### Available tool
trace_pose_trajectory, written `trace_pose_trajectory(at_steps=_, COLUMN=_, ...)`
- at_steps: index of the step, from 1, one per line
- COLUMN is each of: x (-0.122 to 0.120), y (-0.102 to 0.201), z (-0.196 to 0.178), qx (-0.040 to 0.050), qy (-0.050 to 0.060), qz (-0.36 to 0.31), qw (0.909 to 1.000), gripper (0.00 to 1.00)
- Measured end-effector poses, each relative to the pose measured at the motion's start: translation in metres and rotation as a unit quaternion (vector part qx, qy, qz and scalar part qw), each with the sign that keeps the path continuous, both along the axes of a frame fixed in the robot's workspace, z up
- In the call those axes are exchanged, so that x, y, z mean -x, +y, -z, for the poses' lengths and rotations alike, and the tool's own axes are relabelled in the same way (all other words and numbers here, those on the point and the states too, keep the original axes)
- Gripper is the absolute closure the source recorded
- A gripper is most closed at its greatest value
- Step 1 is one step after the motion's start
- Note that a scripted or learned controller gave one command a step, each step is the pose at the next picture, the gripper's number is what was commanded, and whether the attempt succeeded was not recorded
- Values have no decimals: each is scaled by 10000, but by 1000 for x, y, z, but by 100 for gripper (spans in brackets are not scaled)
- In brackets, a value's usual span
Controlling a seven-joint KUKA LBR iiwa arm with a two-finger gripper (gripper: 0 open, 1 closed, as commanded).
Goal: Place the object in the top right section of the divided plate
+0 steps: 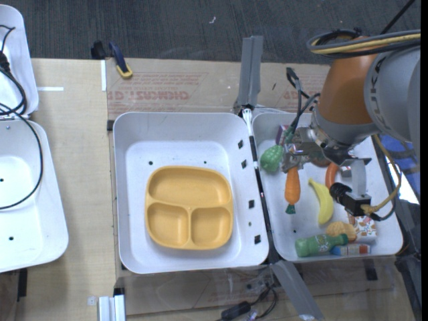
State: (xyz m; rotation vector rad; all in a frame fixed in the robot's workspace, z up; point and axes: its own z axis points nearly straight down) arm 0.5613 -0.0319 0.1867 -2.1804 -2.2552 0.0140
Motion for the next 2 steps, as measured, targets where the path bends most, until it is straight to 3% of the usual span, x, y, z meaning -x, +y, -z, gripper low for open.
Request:
trace_pose_trajectory(at_steps=1, x=79, y=53, z=-1, qx=-15, qy=-2, qz=-945, qw=9955, gripper=100)
trace_pose_trajectory(at_steps=2, x=84, y=101, z=-2, qx=-17, qy=2, qz=-1722, qw=9851, gripper=100)
